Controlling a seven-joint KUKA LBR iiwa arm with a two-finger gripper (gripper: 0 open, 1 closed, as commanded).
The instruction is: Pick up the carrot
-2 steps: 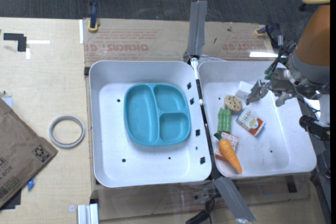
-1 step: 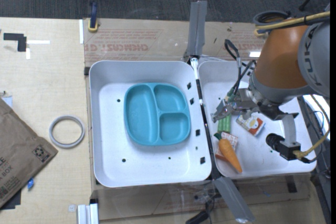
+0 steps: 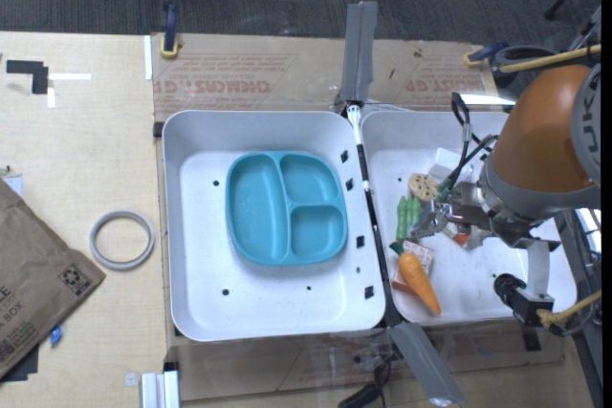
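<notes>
Plainly, the carrot (image 3: pixel 419 283) lies ungrasped in the right bin (image 3: pixel 478 311), at seven o'clock from the pincer (image 3: pixel 442 217), whose state I cannot tell.

Arm: reaching in from the right, its orange band sitting above the grey wrist.
Wrist: angling downward and leftward.
Gripper (image 3: pixel 432 217): hanging low, pointing left, its tip blurred.
</notes>
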